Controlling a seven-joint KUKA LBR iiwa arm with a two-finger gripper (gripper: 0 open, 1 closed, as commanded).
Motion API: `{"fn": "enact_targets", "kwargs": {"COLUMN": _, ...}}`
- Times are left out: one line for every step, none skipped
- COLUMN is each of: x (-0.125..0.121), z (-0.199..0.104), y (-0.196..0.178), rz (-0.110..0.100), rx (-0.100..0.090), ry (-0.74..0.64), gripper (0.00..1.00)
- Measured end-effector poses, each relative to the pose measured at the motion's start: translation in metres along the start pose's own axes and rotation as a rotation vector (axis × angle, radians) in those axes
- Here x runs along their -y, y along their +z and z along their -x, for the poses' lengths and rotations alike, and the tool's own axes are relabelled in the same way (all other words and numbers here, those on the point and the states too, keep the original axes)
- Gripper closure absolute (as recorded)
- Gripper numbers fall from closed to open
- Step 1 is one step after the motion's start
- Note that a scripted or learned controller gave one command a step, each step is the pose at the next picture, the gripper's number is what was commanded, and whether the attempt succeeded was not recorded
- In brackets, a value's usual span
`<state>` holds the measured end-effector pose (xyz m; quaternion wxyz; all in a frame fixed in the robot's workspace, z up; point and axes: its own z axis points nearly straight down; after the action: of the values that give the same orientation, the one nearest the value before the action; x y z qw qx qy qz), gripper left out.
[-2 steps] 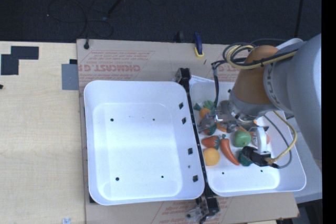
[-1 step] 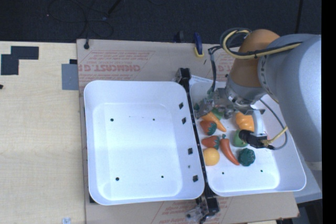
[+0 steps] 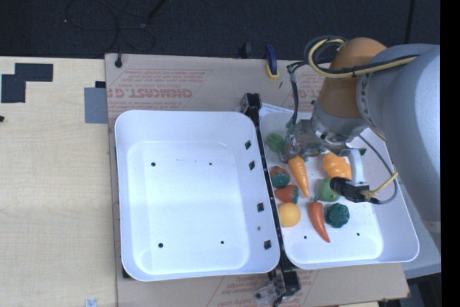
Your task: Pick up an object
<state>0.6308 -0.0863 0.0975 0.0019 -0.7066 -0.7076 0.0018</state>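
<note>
Within the right bin [image 3: 399, 244], toy produce lies clustered toward the divider, likely loose stock for picking. Gripper [image 3: 300, 149] is lowered at the cluster's upper end, its state impossible to tell; the upper carrot [image 3: 299, 175] lies just beside it, the lower carrot [image 3: 319, 221] farther off.

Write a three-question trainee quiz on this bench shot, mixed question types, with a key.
1. True or false: the toy food lies in the right bin.
2. Which lies nearer the bins' shared divider: A the yellow ball, B the dark green piece?
3. Fill in: two orange ___ lie in that bin.

Key: 1 true. 2 A. 3 carrots; the second carrot lies below the first, and the gripper sits above the upper one.
</note>
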Motion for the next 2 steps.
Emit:
{"fn": "enact_targets", "kwargs": {"x": -0.013, "z": 0.006, "y": 0.0, "rz": 0.004, "rx": 0.0, "ry": -0.004, "gripper": 1.0}}
{"fn": "enact_targets", "kwargs": {"x": 0.015, "z": 0.002, "y": 0.011, "rz": -0.001, "rx": -0.001, "ry": 0.001, "gripper": 1.0}}
